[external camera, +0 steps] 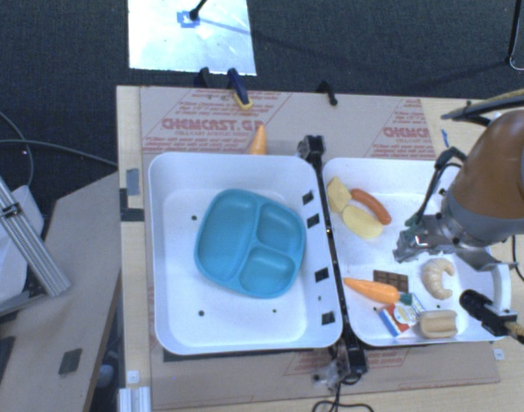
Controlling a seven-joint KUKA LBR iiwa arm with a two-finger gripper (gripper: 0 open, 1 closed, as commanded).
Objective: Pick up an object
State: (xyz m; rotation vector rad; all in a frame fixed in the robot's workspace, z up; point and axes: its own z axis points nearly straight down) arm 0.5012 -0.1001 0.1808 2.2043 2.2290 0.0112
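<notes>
Here the gripper (409, 249) is hovering in the right bin (416, 172), just left of the croissant (438, 277). The croissant is curving upright beside it. Whether the claw is spread, I cannot tell.

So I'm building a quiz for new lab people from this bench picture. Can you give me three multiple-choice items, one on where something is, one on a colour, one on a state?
1. Where does the divided tray lie?
A. In the left bin
B. In the right bin
C. On the bench outside both bins

2. What colour is that tray?
A. Red
B. Blue
C. Yellow

3. What about the croissant in the right bin?
A. It is stacked on the tray
B. It hangs in the air above the bin
C. It lies on the bin floor, just below the gripper

Answers:
1 A: the tray sits in the middle of the left bin.
2 B: it is light blue against the white bin.
3 C: the croissant rests on the floor between the chocolate bar and the bin's right side.
</notes>
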